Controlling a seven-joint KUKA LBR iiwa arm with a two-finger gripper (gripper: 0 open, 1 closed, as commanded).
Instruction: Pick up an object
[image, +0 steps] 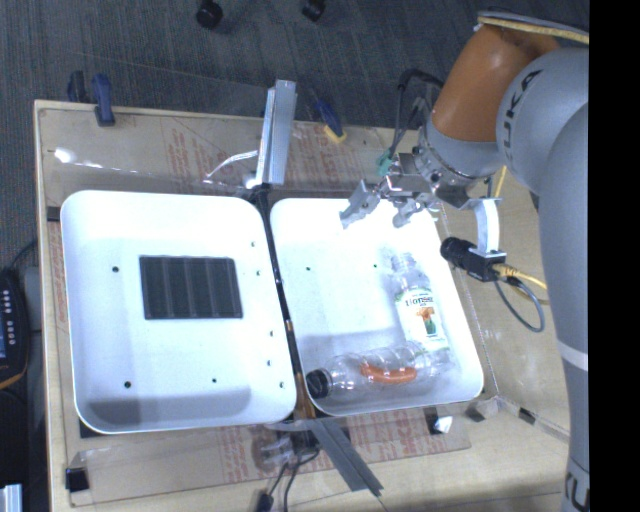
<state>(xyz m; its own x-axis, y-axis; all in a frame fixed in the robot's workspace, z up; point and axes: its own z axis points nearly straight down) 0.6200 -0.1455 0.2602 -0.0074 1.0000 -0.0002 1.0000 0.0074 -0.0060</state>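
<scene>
My gripper (381, 209) hangs over the far edge of the right bin (330, 290), its two fingers spread apart with nothing between them. A clear plastic bottle with a white and orange label (417, 303) lies along the right side of that bin, below the gripper. A second clear bottle with a black cap and an orange mark (377, 370) lies across the bin's near edge. The gripper is above and apart from both bottles.
The left bin (100, 300) holds a dark ribbed rectangular pad (190, 287). A grey metal bar (274, 135) rises between the bins at the back. Cables and a black connector (470, 256) hang by the right bin's right rim.
</scene>
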